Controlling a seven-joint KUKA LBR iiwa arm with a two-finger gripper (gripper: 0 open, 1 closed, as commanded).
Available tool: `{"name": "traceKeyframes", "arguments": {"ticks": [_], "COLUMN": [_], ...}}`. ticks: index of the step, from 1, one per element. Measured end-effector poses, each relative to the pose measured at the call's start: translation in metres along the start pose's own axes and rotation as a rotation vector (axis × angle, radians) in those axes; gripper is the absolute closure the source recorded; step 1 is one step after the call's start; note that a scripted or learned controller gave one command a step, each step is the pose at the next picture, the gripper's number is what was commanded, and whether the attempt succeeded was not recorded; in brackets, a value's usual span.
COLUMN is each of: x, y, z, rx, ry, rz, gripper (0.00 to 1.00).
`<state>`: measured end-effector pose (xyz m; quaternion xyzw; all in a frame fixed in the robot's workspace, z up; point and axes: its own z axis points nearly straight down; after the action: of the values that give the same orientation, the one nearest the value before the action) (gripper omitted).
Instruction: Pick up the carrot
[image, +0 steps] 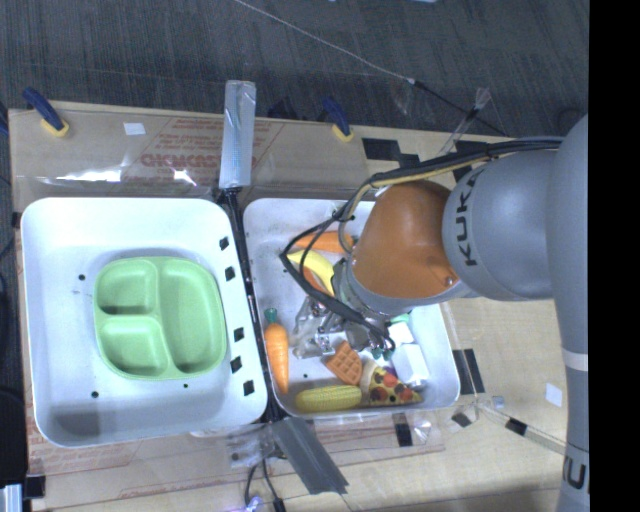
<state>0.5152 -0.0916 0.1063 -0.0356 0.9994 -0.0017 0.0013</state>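
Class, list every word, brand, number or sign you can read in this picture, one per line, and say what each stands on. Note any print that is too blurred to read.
"KUK": dark letters on the grey arm, cut off by the orange band.
Red print on the clear sheet behind the bins: mirrored and too blurred to read.

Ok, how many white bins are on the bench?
2. The left bin holds a green divided plate; the right bin holds the carrot and other toy food, with the arm above it.
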Motion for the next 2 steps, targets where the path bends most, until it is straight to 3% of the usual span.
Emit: {"name": "traceKeyframes", "arguments": {"ticks": [1, 2], "x": [0.031, 0.0386], "y": [-0.0062, 0.0026], "z": [0.0148, 0.0152], "rx": [-0.004, -0.005], "ry": [0.005, 0.007], "rz": [0.193, 0.312], "gripper": [1.0, 1.0]}}
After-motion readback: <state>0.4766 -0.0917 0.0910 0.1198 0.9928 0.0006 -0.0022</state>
